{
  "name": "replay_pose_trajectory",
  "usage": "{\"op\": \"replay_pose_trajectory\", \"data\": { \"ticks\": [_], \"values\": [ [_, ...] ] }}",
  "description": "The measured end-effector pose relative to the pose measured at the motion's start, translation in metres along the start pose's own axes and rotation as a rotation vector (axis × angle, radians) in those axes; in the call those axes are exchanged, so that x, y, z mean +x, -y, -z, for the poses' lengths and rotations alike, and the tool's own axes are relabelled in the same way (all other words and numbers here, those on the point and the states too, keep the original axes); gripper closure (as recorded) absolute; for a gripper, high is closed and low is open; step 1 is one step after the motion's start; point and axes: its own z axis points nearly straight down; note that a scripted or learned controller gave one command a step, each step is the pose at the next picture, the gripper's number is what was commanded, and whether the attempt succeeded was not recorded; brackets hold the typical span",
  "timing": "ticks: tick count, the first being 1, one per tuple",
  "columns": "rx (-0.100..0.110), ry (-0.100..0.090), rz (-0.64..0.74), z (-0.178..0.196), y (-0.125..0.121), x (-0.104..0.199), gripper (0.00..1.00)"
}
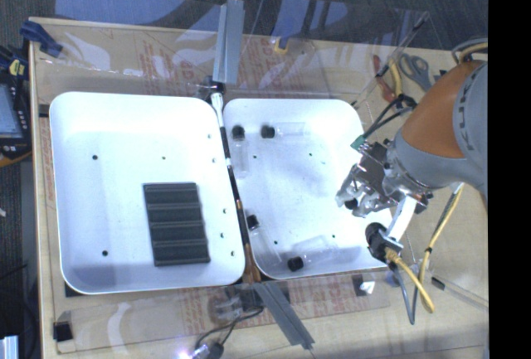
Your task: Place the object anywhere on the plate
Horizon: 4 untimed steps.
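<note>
Camera view, slanted top-down onto a pale surface (124, 312) carrying two white bins side by side. The left bin (70, 183) holds a dark ribbed plate (176, 223), rectangular, lying flat on the near half of the floor and clear of every wall. Tiny dark dots on both bin floors look like holes but are too small to be sure.

The right bin (332, 121) is harder to read. Four small black pieces show:
- A far-left black cap (238, 133) sits close to the far-left corner.
- A second black cap (267, 132) sits just beside it.
- A left-wall black cap (251, 222) sits against the left wall.
- A near black cap (294, 264) sits by the near wall.

Faint clear bodies (315, 245) seem to run off the second and the near cap. They wash out against the white floor, so their outlines and lengths are hard to make out. Which piece is the task's object cannot be told. All four lie in the right bin, well apart from the plate.

The pincer (357, 198) hangs over the right bin's right side, about halfway along that wall, near none of the caps. Brackets and cables crowd it from this angle, so how wide it stands cannot be told, nor whether it grips anything. The arm (440, 129), grey with an orange band, is cut off at the right.

A grey upright bar (228, 30) stands at the far end of the seam between the bins. Glare on the clear panels (299, 17) behind it blurs the far rims.
</note>
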Motion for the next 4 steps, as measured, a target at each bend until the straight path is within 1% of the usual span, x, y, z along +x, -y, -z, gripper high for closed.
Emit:
{"op": "replay_pose_trajectory", "data": {
  "ticks": [1,2,3,4],
  "values": [
    [0.005,0.003,-0.183,-0.11,0.012,0.101,1.0],
    [-0.006,0.002,-0.252,-0.125,0.066,0.081,1.0],
    [0.002,0.001,-0.307,-0.126,0.019,0.108,1.0],
    [0.001,0.001,-0.57,-0.126,-0.03,0.157,1.0]
  ]
}}
